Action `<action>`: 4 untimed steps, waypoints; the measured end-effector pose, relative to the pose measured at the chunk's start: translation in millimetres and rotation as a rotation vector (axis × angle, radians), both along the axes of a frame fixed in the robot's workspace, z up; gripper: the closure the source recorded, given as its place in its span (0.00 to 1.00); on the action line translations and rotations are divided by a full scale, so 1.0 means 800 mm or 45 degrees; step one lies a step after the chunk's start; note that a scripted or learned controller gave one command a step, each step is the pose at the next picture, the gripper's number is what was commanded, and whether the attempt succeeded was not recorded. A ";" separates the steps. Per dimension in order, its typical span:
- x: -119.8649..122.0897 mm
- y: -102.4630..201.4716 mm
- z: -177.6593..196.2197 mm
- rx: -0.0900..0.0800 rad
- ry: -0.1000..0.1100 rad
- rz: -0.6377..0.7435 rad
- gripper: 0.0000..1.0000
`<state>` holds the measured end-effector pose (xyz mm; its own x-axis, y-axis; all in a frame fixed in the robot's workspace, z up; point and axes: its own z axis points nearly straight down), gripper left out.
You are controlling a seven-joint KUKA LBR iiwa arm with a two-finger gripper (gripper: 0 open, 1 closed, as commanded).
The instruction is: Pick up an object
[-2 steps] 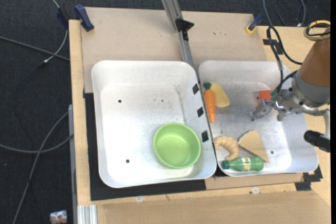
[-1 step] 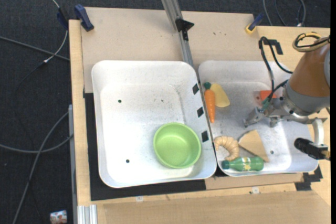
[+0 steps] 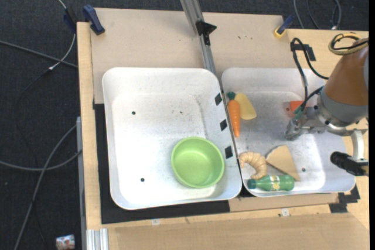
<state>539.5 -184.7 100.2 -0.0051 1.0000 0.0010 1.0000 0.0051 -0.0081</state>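
Camera view: a red block (image 3: 295,106) sits at the right bin's (image 3: 304,189) three o'clock side, just beside the claw (image 3: 293,130), whose grip state cannot be told. A clean pick likely means centring over the block, clear of the wall.

Grey arm (image 3: 345,103) w/ orange band — black cable, metal gripper (image 3: 295,127).

L bin (image 3: 126,126): green bowl (image 3: 197,161) near front-right corner. R bin (image 3: 263,76): carrot (image 3: 234,116), yellow piece (image 3: 246,107), croissant (image 3: 254,162), tan wedge (image 3: 283,161), green bottle (image 3: 270,184) along front wall. Tool (image 3: 295,127) low inside R bin, beside red item (image 3: 295,106).
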 end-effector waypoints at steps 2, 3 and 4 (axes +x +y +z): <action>0.005 0.000 0.098 -0.002 -0.009 -0.003 1.00; -0.002 0.006 0.152 -0.002 -0.009 -0.003 1.00; 0.015 0.076 0.162 -0.001 -0.007 0.003 1.00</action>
<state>551.5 -124.1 229.6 -0.0072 1.0000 0.0006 1.0000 0.0072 -0.0028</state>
